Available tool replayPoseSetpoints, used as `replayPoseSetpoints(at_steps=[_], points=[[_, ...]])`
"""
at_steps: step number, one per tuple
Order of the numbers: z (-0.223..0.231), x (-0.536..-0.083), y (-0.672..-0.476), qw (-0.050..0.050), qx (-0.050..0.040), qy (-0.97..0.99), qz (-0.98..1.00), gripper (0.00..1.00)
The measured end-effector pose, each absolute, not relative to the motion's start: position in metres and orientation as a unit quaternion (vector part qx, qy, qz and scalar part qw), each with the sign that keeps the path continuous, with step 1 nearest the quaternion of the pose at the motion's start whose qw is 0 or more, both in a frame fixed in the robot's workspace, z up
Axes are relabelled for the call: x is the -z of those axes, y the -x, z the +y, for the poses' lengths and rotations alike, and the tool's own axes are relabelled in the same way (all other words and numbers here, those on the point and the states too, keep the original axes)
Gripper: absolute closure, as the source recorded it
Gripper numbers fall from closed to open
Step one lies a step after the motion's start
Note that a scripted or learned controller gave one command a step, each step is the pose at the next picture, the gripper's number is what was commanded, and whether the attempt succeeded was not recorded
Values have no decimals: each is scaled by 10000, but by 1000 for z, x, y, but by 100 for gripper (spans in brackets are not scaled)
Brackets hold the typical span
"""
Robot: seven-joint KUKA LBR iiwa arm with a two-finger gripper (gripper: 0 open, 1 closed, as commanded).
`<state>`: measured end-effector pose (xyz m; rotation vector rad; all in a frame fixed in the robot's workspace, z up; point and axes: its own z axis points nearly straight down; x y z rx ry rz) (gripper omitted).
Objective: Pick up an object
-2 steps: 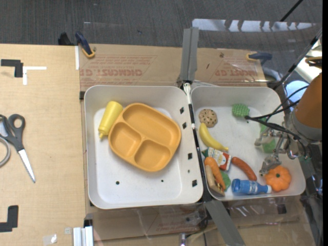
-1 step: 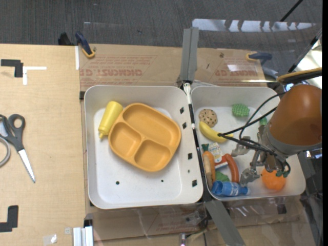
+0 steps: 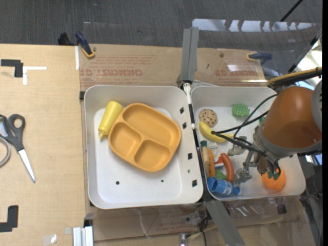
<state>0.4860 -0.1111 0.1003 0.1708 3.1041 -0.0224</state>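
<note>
Two shallow white bins stood side by side; the right bin [image 3: 225,102] held the likely target, a small orange fruit [image 3: 273,181], lying near its front right corner beneath the gripper [image 3: 260,169]. The fruit looked light, rigid and smooth-skinned, so it would probably roll or slip unless taken across its widest middle. The arm [image 3: 289,118] reached in from the right, its orange band above the wrist, tool pointing down just over the fruit. Whether the fingers were spread or closed could not be told. A banana [image 3: 207,131], a cookie [image 3: 207,117] and a blue bottle [image 3: 222,187] lay to the left.
</note>
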Motion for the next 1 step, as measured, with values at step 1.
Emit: replayPoseSetpoints(at_steps=[1], points=[[-110, -93, -573, 24, 2, -912, 9958, 0]])
